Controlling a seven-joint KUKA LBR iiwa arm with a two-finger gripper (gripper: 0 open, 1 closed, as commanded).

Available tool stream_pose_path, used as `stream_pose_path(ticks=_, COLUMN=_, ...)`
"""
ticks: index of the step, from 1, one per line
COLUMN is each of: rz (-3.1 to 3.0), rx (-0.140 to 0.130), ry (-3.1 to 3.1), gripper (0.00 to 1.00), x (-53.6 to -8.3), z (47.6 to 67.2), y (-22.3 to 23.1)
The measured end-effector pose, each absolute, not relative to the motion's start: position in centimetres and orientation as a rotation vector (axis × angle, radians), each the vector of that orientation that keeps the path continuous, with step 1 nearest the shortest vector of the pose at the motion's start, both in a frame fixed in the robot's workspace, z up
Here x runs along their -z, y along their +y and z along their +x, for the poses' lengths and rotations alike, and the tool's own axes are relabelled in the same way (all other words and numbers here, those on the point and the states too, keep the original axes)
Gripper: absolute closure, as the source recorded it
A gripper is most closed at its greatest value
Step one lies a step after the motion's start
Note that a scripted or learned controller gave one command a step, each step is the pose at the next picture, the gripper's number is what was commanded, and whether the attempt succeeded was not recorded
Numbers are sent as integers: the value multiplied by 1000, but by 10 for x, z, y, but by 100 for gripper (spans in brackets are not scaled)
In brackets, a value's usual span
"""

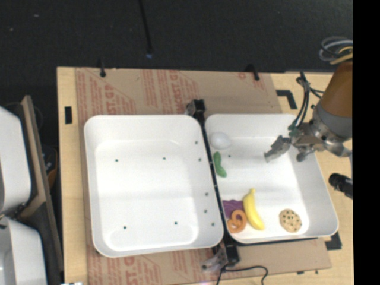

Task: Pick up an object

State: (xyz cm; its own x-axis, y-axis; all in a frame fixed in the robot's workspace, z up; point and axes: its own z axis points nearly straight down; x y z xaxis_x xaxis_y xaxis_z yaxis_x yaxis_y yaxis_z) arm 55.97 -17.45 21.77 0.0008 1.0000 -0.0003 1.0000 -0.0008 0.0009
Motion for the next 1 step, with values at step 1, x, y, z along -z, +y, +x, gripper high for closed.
stream_pose_path(ticks=1, rz=2224, rx=3, ry=2222, gripper=0, x=-176, z=559, y=-176)
